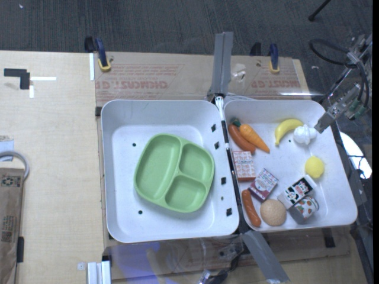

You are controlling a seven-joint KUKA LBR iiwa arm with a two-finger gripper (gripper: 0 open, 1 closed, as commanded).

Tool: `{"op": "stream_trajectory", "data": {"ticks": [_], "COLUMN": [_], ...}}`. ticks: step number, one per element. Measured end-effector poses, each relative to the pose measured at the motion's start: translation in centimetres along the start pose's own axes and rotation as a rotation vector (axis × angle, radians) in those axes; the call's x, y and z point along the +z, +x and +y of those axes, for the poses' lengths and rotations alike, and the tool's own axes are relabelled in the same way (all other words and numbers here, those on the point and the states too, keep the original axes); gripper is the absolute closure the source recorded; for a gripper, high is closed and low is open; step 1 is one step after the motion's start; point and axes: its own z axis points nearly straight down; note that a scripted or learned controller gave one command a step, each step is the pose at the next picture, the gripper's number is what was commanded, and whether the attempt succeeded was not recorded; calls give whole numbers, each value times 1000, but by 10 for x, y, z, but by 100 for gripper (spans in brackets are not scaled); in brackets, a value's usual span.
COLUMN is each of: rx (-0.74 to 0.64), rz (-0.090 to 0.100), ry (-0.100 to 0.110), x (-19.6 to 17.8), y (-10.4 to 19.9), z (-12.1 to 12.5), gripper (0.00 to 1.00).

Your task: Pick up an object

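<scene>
Counter [47, 158] of pale wood carries two shallow white bins side by side, and at its 9 o'clock edge a brown paper bag [10, 212] is cut off by the frame. Left bin [115, 218] holds a green divided plate [174, 173] at its centre. Right bin [343, 209] holds the small things: two carrots [249, 136] at 10 o'clock, a banana [286, 128] at 12 o'clock with a white lump [304, 134] touching its tip, a lemon [315, 167] at 3 o'clock, small printed cartons [253, 174] near the middle, and a sausage [251, 208], a tan ball [273, 212] and two small cans [302, 201] toward 6 o'clock; the labels are too small to read. End effector [324, 123] sits at the right bin's 2 o'clock rim, just beside the white lump; whether it touches, or how it is set, I cannot tell amid the tangle of cables.
</scene>
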Motion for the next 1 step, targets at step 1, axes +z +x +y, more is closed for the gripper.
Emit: {"op": "stream_trajectory", "data": {"ticks": [1], "rx": [-15], "rz": [2], "ry": [1], "x": [115], "y": [-58], "z": [54], "gripper": [100]}}
